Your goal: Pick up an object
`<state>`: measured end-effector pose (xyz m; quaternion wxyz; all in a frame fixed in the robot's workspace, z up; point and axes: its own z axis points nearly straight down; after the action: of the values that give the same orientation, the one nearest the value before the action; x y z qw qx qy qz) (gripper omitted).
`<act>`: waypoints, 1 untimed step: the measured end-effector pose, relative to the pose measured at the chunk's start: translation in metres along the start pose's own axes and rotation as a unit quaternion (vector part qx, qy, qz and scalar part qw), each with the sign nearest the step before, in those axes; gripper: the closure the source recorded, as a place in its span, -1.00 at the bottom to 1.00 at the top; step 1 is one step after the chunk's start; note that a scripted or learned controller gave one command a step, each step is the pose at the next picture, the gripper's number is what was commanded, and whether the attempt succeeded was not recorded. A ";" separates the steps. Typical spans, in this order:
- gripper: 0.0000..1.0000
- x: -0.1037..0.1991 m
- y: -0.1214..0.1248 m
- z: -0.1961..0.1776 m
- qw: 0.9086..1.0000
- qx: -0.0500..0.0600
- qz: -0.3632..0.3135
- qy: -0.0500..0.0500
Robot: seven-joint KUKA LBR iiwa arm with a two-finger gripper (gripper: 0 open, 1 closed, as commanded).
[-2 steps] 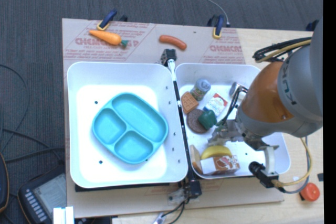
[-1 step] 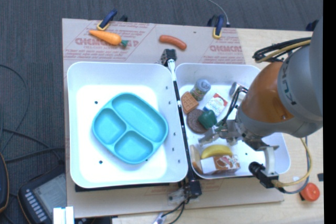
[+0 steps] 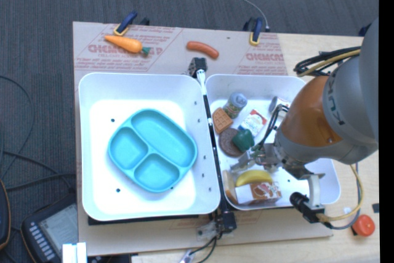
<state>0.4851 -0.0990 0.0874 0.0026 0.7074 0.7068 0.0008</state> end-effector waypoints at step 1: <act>1.00 0.000 0.002 -0.011 1.000 -0.002 0.000 0.000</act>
<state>0.4866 -0.0991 0.0981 0.0040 0.7074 0.7068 0.0020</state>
